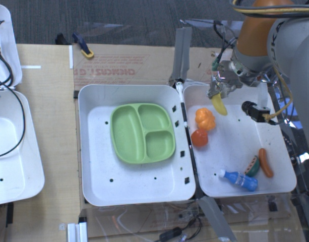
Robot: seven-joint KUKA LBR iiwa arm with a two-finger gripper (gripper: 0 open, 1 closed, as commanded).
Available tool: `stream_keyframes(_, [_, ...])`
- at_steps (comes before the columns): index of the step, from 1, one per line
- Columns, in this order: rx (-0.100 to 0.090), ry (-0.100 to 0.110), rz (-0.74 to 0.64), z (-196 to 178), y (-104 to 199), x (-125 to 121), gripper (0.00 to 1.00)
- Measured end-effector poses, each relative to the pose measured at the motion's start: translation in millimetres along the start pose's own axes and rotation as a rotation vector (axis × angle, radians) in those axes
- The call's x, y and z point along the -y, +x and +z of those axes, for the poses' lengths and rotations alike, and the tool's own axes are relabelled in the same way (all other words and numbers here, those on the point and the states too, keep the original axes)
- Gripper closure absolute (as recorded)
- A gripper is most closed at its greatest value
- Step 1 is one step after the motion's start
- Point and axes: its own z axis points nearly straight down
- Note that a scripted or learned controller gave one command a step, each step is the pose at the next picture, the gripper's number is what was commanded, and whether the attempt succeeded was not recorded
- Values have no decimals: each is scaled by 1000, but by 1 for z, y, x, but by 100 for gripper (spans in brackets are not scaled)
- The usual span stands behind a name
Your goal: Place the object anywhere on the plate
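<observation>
Gripper [218, 92]: you see it clamped on a small yellow banana-shaped toy [219, 106]
Green three-compartment plastic plate [142, 132]: at its 8 o'clock

Smooth, glossy plastic is seen on the green plate [142, 133] and both white bins [94, 185]. The counter [48, 74] looks like matt pale wood. A glossy orange band [260, 21] is seen on the grey arm.

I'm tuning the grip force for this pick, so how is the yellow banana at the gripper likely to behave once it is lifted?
The banana hangs tilted from the gripper, seemingly pinched at its top end, so it may swing or pivot. Its smooth, tapered, curved shape could let it slip. It looks like a small toy, probably stiff and light.
</observation>
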Motion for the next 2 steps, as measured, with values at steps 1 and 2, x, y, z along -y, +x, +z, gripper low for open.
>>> stream_keyframes(1, [-1, 3, 172, 1, 75, 71, 100])
stream_keyframes(2, [-1, 2, 81, -4, 133, 82, 100])
